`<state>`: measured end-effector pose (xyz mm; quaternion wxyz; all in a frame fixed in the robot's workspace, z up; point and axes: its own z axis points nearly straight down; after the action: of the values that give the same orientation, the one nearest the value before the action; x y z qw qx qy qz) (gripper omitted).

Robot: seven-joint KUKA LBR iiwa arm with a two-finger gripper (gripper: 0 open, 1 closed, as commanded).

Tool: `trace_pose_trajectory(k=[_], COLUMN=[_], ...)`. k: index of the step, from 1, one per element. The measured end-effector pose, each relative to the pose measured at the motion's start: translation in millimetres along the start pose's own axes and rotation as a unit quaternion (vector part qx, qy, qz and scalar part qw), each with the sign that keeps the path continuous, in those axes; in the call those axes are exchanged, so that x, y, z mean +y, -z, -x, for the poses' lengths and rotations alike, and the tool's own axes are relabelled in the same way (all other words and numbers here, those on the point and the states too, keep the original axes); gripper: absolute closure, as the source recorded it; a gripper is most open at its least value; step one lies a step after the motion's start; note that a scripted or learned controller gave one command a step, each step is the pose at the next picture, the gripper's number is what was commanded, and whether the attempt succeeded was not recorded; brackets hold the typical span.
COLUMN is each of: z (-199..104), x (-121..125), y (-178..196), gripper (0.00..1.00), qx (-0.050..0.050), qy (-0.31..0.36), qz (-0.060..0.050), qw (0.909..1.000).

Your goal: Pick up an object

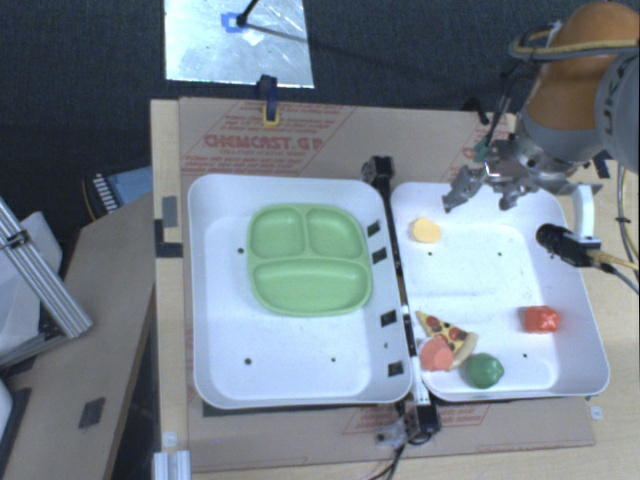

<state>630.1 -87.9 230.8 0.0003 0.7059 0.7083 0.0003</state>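
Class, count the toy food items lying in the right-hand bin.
4: a yellow piece near the back-left, a red piece at right, a pizza slice and a green ball in front.

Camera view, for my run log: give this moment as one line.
pincer open, above right bin far edge | nothing held | yellow piece nearest | green tray in left bin

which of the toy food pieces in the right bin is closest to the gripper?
The yellow piece, alone near the bin's far edge just below the gripper. The others lie along the near side.

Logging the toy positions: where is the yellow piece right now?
The yellow piece lies in the right bin, near its upper-left corner, just below and left of the open gripper.
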Motion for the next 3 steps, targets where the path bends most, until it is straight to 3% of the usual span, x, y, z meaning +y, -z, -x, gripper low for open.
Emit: trace_pose_trajectory(k=[1, 3], z=[-1, -6], x=[-2, -9], y=[-63, -148], gripper=[0.0, 0.0], qx=[0.0, 0.0], qy=[-0.001, -0.001], qz=[-0.002, -0.001], qw=[1.0, 1.0])
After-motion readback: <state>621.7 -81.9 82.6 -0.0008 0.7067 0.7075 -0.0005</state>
